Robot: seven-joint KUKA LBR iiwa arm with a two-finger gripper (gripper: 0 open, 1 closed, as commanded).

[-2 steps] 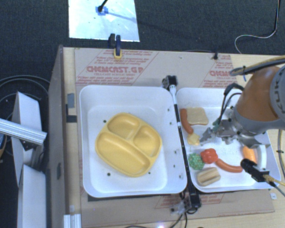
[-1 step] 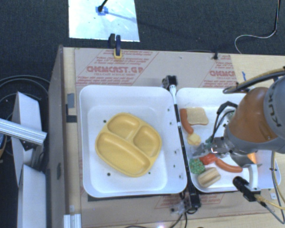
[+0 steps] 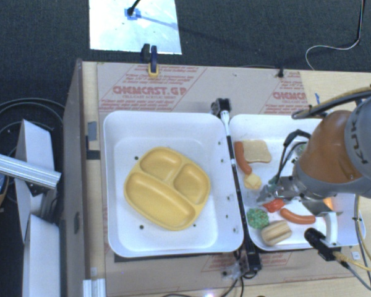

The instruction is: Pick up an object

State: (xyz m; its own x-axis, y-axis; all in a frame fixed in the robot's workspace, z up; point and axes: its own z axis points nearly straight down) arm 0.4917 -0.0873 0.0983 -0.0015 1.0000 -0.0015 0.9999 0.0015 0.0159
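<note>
The right bin [image 3: 269, 124] holds toy food: a slice of toast [image 3: 256, 151], a long orange sausage [image 3: 241, 158] along its left wall, a small yellow piece [image 3: 253, 181], a green broccoli [image 3: 257, 218], a bread roll [image 3: 276, 232], a red-orange sausage [image 3: 297, 216] and a small red piece [image 3: 273, 206]. My gripper [image 3: 273, 193] hangs low over the middle of this bin, just above the red piece and right of the yellow piece. The arm's orange band and grey body cover the bin's right half.
The left bin [image 3: 120, 135] carries a yellow compartment tray [image 3: 167, 188]. A black divider rail [image 3: 232, 166] runs between the bins. Cables loop at the bench's right and left. A white box [image 3: 37, 166] stands left of the bench.
</note>
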